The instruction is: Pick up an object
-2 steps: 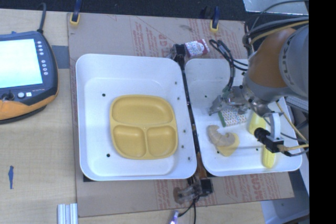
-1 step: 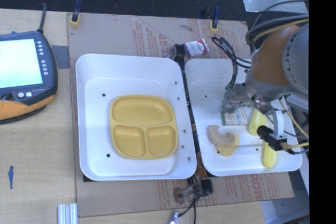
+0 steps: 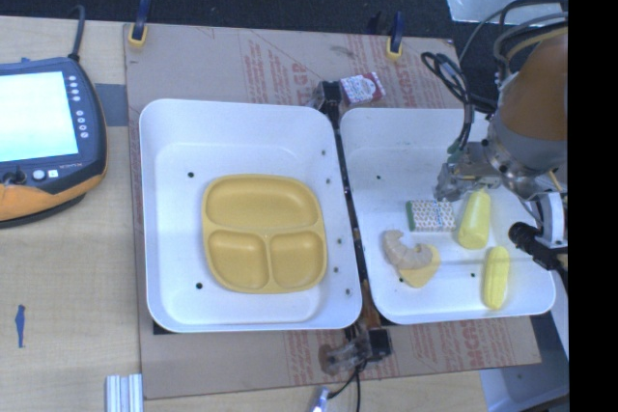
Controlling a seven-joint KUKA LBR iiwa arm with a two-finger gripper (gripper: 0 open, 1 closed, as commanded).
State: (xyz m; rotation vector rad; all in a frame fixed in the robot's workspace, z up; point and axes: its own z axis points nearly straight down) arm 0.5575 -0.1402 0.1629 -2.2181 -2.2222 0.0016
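Gripper (image 3: 454, 183) state can't tell; hovers over sponge (image 3: 431, 215) beside yellow block (image 3: 474, 219). Crowding risks a glancing miss.

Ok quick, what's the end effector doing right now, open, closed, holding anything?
End effector: low in the right bin, beside the yellow piece; open or closed cannot be told.

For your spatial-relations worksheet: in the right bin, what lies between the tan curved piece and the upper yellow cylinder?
In the camera view, a small green-and-white patterned block lies between the tan curved piece and the upper yellow cylinder, just up-right of the tan piece.
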